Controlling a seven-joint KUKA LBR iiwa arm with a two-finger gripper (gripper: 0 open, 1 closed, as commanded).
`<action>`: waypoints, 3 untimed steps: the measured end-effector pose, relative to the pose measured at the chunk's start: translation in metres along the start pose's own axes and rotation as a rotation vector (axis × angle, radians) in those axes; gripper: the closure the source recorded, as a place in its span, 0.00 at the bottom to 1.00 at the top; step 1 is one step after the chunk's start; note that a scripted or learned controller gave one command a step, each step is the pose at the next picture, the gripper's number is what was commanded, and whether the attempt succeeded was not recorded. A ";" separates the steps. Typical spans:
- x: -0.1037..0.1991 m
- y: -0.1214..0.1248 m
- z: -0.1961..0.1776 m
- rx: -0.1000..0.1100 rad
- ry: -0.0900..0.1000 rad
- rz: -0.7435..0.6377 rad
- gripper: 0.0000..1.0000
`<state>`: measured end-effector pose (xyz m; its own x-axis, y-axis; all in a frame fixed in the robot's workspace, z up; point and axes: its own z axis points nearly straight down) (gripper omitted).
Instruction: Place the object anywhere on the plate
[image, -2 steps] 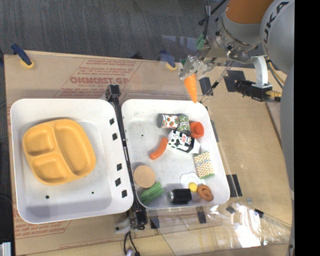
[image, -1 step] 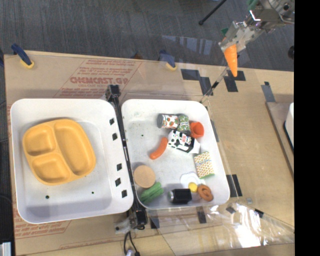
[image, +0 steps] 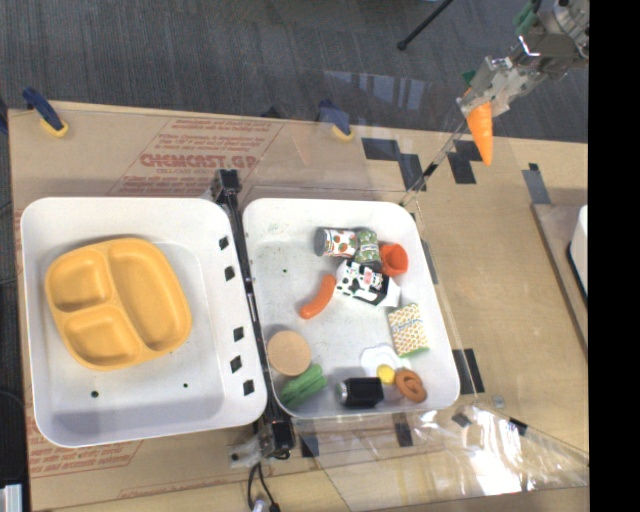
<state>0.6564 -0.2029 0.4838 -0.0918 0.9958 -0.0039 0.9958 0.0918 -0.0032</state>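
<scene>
While the yellow plate (image: 117, 302) sits in the left bin (image: 40, 410) with its three compartments facing up, all the clutter is over in the right bin (image: 262, 232). Going across that one: a round tan disc (image: 289, 351) near the front with a green veggie thing (image: 302, 384) just beside it, then an orange sausage-shaped piece (image: 319, 296) lying at a slant around the middle. Toward the far side there's a small printed can (image: 338, 241) on its side, a black-and-white carton (image: 362, 283) next to it, and a red-orange cup (image: 394, 259) touching that bunch. Nearer the front you get a black can (image: 358, 391), a fried egg (image: 380, 358), a brown donut (image: 409, 384) and a patterned packet (image: 407, 329).

Way over at the far right, up above the surface (image: 500, 290) and outside both bins, the pincer (image: 482, 108) has its fingers clamped on an orange carrot (image: 482, 132), which hangs point down below it. So the carrot is well apart from the plate, with the whole right bin in between.
</scene>
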 end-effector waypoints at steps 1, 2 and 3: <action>-0.006 0.000 -0.017 -0.003 0.001 0.190 1.00; 0.000 0.000 -0.011 0.002 0.003 0.206 1.00; -0.002 0.000 0.015 0.003 0.004 0.410 1.00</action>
<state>0.6565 -0.2052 0.4685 0.3123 0.9500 -0.0016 0.9500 -0.3123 -0.0051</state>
